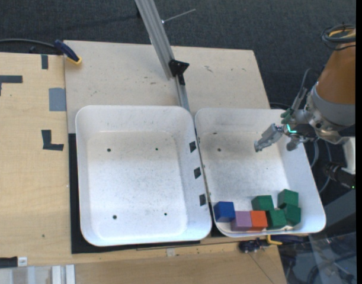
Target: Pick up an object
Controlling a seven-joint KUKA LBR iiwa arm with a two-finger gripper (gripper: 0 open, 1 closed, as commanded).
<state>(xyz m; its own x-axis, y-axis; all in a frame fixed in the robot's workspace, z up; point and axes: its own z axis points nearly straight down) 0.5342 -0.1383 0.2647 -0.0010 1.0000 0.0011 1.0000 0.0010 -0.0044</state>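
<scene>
Several small blocks lie along the near edge of the right bin [240,158]: a blue block [224,210], a purple block [244,219], an orange block [259,219] and green blocks [281,208] bunched in the near right corner. My gripper [279,139] hangs over the right bin's far right part, well back from the blocks. Its fingers are spread, one pointing left over the bin floor and one toward the bin's right wall. Nothing is between them.
The left bin [136,176] sits beside the right one, divided by a shared rim with black clips. A slanted metal rail [160,34] runs down to the far end of that rim. A blue and yellow tool [68,51] lies on the bench at far left.
</scene>
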